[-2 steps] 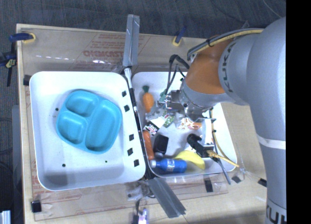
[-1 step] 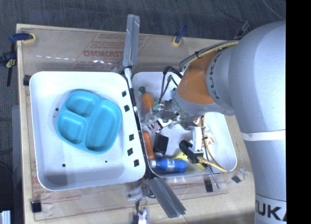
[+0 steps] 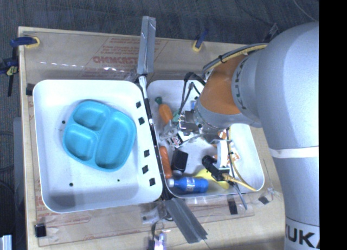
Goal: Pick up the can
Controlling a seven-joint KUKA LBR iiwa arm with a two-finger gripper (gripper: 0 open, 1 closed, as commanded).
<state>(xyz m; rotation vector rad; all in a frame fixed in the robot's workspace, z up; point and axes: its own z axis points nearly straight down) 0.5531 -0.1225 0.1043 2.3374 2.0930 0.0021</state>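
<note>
A blue can [image 3: 191,185] lies on its side along the front wall of the right bin [image 3: 255,151]. My gripper [image 3: 180,128] is down in the same bin near its left wall, well behind the can and apart from it. The wrist and the orange band of the arm cover the gripper's tips. A small patterned object [image 3: 172,138] lies right under the gripper.
In the right bin lie a carrot [image 3: 164,112], a second orange piece [image 3: 163,157], a black block [image 3: 179,160] and a yellow item [image 3: 205,175] beside the can. The left bin [image 3: 49,184] holds a blue divided plate [image 3: 100,134].
</note>
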